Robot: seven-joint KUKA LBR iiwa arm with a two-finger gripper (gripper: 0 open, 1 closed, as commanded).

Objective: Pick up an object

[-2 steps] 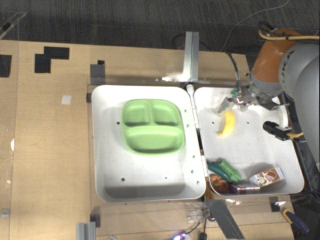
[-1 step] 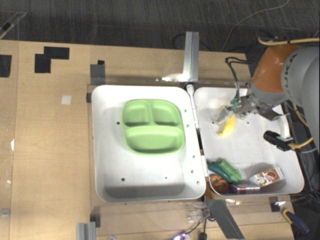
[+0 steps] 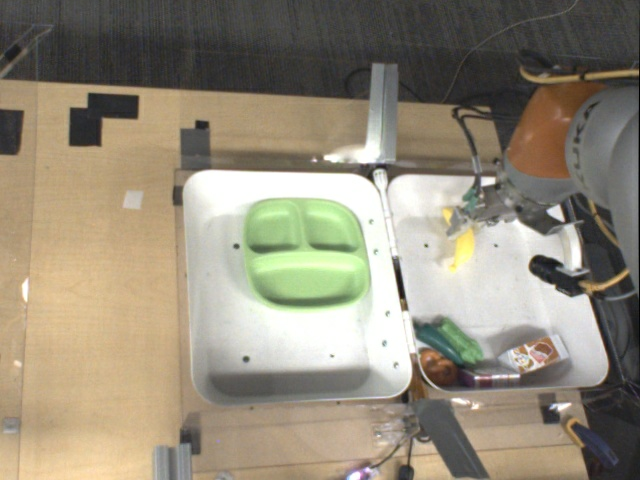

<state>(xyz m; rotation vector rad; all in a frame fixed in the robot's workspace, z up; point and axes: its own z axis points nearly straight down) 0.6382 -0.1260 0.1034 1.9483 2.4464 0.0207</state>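
Observation:
A yellow banana-like object lies in the upper middle of the right bin. My gripper is directly over its upper end, reaching in from the right below the orange band of the arm. The view is too small to tell whether the gripper touches or holds the yellow object. Along the right bin's front edge lie a green object, a reddish-brown round fruit, a thin purple item and a small red and white carton.
The left bin holds a green divided plate at its middle. A metal divider runs between the two bins. Black cables hang by the arm over the right bin's right side.

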